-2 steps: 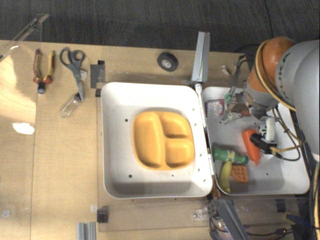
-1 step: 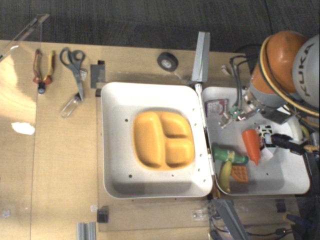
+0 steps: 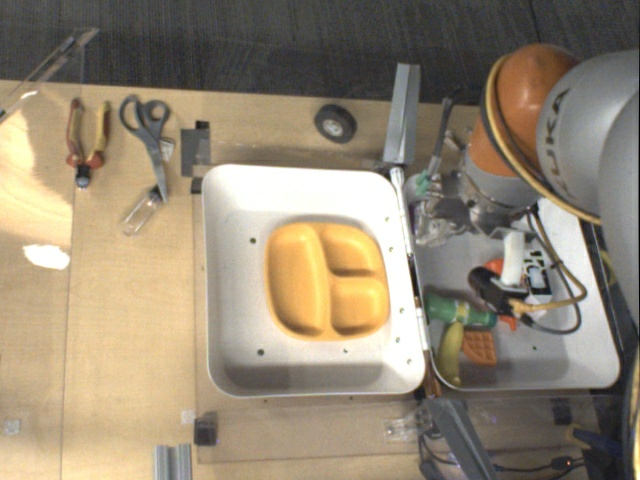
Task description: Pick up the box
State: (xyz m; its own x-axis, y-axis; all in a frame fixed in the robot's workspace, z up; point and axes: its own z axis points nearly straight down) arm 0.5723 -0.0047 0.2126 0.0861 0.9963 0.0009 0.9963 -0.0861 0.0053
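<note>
I see a pale wooden bench (image 3: pixel 120 368) before a dark carpet (image 3: pixel 250 18), with scissors (image 3: pixel 148 140) and red-handled pliers (image 3: pixel 86 138) lying left of the bins. The yellow box (image 3: pixel 327 278) sits in the middle of the left bin (image 3: pixel 235 298). The arm (image 3: pixel 590 118) bends over the right bin (image 3: pixel 585 358), its gripper (image 3: pixel 437 213) near the dividing wall, apart from the box; whether it is open or closed, I cannot tell.

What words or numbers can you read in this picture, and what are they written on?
"KUKA": dark letters running down the grey robot arm, bent by its round shape and a little hard to read.
Nothing else: the yellow tray and the scissors carry no lettering that I can make out, and the small things in the right bin are too blurred to tell.
</note>
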